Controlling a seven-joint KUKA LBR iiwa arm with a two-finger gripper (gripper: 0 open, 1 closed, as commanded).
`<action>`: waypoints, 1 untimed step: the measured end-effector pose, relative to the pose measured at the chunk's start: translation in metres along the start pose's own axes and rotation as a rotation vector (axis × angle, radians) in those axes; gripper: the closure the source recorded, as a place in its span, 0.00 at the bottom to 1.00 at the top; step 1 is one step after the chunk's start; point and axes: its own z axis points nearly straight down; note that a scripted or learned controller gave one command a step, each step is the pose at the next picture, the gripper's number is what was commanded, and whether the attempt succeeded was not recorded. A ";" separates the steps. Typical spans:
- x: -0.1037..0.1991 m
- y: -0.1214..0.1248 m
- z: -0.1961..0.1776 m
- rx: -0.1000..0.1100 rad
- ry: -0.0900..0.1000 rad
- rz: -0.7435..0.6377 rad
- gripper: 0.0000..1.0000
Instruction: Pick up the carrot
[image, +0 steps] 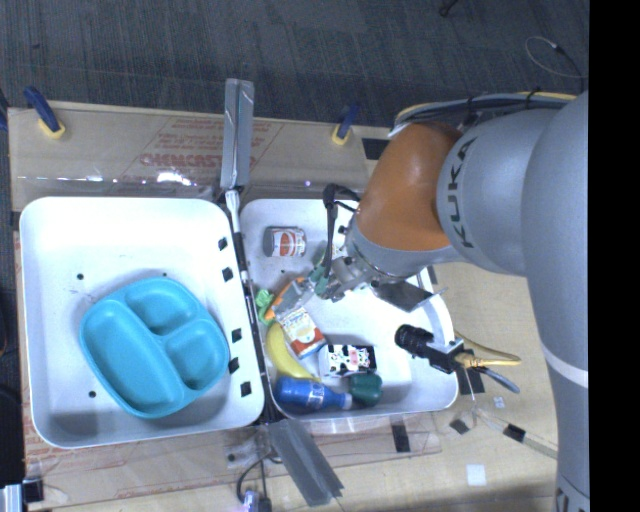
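In the camera view, 2 white bins are seen side by side, and the right bin (440, 392) is taken here as the landmark. Its left half is crowded: the carrot (284, 293), orange with a green top, lies tilted against the bin's left wall, about midway along it. Just below the carrot a small printed packet (299, 327) is seen, then a banana (284, 356), a black-and-white carton (349, 357), a blue bottle (309, 396) and a dark green object (366, 387) toward the bin's near edge. A red-labelled can (286, 242) rests near the bin's far wall. The gripper (326, 283) is placed over the bin's middle, just right of the carrot, under the orange band of the arm; whether its jaws are spread or pressed together cannot be told, since the wrist hides them. A blue divided plate (150, 345) is held by the left bin (50, 230). Several failures can be foreseen from here. The packet or banana could be caught instead of the carrot, because they lie touching or nearly touching it. The carrot could be pushed against the wall and missed, as little room is left on its wall side.
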 end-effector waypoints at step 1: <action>-0.073 0.001 0.092 -0.007 -0.005 -0.047 0.00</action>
